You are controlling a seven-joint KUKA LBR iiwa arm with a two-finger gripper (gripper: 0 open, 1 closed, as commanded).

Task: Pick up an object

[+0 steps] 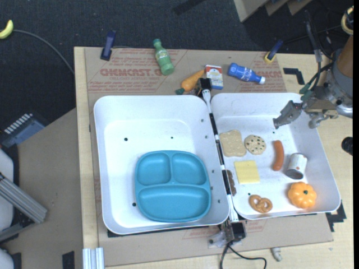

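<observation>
Plainly, the small toy foods are gathered in the right-hand shallow white bin (328, 167), within easy reach of the arm that comes in from the right. A tan bread slice (231, 143), a round chocolate-chip cookie (255, 144), a red-orange sausage (277, 154), a yellow square of cheese (247, 172), a brown pretzel (261, 204), a small orange pumpkin (302, 195) and a white cup lying on its side (296, 165) rest apart from one another on the bin floor, which should leave room to close on any single one.

The grey two-finger gripper (283, 119) hangs over the upper, bare part of that bin, above and to the right of the cookie and sausage. Nothing sits between the jaws; whether they are spread or closed I cannot tell.

The left-hand white bin (112, 122) carries a blue divided plastic plate (173, 185), likely a drop-off place. On the desk behind the bins lie a green toy bottle (163, 57), a blue toy bottle (245, 73), a small carton (213, 76) and an orange carrot (193, 80), probably spares outside the picking area.
</observation>
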